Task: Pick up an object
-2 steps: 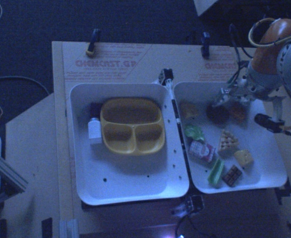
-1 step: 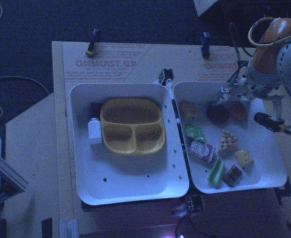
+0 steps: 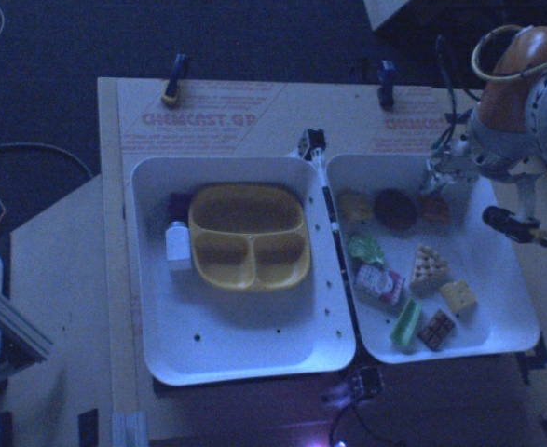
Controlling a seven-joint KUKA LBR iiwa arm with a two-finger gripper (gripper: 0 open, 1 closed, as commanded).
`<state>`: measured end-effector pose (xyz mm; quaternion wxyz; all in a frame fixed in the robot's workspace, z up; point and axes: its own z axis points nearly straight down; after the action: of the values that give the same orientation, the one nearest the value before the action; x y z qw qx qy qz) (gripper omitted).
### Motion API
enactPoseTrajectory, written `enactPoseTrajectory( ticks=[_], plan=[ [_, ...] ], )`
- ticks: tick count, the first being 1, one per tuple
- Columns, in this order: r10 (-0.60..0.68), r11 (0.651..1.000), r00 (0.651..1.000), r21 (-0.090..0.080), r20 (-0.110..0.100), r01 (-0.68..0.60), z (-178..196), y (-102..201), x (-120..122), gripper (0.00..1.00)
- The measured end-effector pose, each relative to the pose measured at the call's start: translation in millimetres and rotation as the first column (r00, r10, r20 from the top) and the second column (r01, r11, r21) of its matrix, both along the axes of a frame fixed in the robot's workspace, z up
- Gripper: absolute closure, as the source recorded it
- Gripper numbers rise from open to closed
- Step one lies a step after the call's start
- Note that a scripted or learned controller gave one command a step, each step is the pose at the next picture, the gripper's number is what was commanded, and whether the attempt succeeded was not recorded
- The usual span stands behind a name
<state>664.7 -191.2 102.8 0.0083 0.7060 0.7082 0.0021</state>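
The right bin (image 3: 499,270) holds several toy foods. Along its back lie a pale bun (image 3: 355,206), a dark round patty (image 3: 396,209) and a brownish piece (image 3: 435,211). Further forward are a green leaf (image 3: 366,248), a pink packet (image 3: 379,283), a waffle wedge (image 3: 429,268), a cheese cube (image 3: 458,296), a green stick (image 3: 406,324) and a chocolate square (image 3: 437,329). My gripper (image 3: 437,181) hangs over the back of this bin, just above and behind the brownish piece. Nothing shows in its grasp. The light is dim.
The left bin (image 3: 245,338) holds a yellow divided plate (image 3: 249,236), a small white bottle (image 3: 178,243) and a dark item (image 3: 178,204) behind it. A black divider rail (image 3: 331,226) runs between the bins. A black part of the arm (image 3: 508,223) juts over the right bin's edge.
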Motion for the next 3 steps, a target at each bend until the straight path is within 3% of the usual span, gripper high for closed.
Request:
enactPoseTrajectory(
  ticks=[2, 3],
  plan=[
    [-0.002, 1.0, 1.0, 0.005, -0.006, 0.002, 119, 0, 0, 1.0],
    [0.002, 1.0, 1.0, 0.01, -0.015, -0.002, 130, 57, -4, 1.0]
  ],
)
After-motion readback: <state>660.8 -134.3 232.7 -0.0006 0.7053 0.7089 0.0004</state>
